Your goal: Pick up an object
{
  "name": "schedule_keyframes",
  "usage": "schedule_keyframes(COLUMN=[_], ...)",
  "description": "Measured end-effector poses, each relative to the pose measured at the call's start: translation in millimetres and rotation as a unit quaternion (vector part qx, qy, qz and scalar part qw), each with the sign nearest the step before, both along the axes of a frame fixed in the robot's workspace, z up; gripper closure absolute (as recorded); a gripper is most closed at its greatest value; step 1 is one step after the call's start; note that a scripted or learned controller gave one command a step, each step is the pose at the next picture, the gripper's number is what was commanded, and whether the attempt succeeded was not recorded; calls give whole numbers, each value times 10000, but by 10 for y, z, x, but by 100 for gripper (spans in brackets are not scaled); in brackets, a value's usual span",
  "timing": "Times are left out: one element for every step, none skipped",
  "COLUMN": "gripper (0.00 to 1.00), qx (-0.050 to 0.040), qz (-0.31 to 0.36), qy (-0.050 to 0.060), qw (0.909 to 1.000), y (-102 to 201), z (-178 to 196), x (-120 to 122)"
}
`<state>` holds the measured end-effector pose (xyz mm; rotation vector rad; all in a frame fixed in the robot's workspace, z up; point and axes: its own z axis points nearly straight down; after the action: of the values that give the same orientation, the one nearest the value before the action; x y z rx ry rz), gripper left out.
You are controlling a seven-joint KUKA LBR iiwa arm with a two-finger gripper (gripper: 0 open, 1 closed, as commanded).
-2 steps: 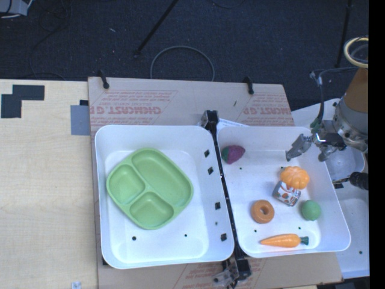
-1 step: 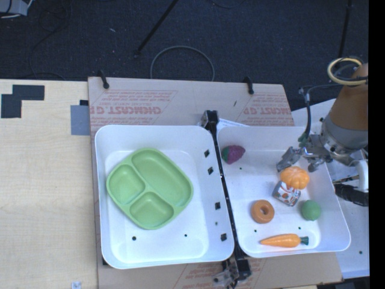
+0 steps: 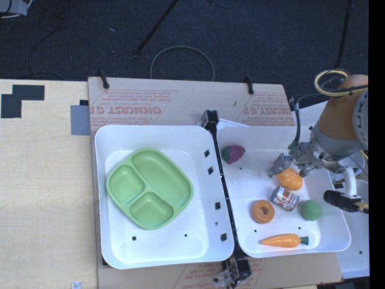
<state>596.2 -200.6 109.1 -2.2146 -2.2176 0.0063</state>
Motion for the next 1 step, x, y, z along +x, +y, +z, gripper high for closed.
schedule_keyframes(gripper=[100], qx=[-7], qz=[1], qy=[-47], qw=[10000], y=[-11], z=[155], x=[35])
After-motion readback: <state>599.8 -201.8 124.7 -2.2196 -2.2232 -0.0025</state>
